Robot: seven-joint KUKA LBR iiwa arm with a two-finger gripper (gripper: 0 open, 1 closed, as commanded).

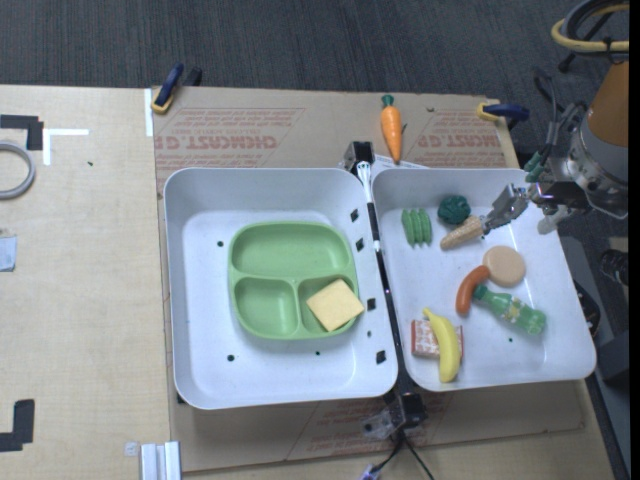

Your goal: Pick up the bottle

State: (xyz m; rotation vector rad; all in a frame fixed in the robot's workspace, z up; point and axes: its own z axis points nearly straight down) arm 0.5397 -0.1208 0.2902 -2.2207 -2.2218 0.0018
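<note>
Bottle: a small green translucent plastic bottle (512,310) lying on its side in the right bin (560,363), near that bin's right wall, its neck pointing toward the sausage.
Claw: metal, shiny, thin-fingered (503,210), above the upper right part of the right bin, just beside the cone; whether it is released or clenched I cannot tell; nothing shows between its fingers.
Near the bottle: an orange-red sausage shape (469,290) touching its neck end; a round tan bun-like disc (505,265) just above it.
Other things in right bin: a curved yellow banana (444,344) lying over a red-and-white flat packet (424,339); ridged green pods (417,226); a knobbly dark green broccoli (453,209); a beige cone (461,234).
Left bin: smooth white (200,298), holding a light green three-part tray (290,253) with a yellow block (334,305) in one compartment.
Tabletop: brown printed cardboard (250,133) under both bins; an orange carrot (390,128) lies on it behind them.
</note>
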